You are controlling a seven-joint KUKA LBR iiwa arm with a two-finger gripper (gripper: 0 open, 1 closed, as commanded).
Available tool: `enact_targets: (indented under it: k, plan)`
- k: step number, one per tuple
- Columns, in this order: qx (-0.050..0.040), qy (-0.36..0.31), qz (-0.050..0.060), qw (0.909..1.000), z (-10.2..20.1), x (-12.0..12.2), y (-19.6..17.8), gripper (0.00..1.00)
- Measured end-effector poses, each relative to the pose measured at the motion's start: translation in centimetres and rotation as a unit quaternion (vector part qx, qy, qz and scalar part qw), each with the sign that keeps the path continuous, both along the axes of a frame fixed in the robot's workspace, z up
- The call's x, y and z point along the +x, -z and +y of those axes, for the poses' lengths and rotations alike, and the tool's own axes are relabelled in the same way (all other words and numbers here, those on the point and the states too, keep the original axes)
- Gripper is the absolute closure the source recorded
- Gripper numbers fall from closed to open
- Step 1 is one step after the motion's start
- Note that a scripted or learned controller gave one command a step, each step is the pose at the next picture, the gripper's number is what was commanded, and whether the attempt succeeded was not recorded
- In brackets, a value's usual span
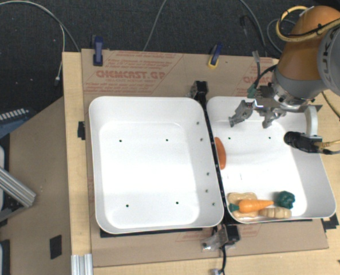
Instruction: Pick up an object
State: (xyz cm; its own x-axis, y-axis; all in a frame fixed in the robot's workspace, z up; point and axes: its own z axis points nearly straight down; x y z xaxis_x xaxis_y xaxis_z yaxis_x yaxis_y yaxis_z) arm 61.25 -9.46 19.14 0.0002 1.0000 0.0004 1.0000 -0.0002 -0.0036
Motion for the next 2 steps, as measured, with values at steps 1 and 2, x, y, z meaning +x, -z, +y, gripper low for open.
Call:
enact_targets:
  k: [1, 2]
  plan:
    - [-0.0001, 0.000, -0.002, 1.0000, 0.0, 0.1, -0.2, 0.00]
    - [-0.0001, 0.000, 0.000, 1.0000, -0.9, -0.4, 5.0, 0.00]
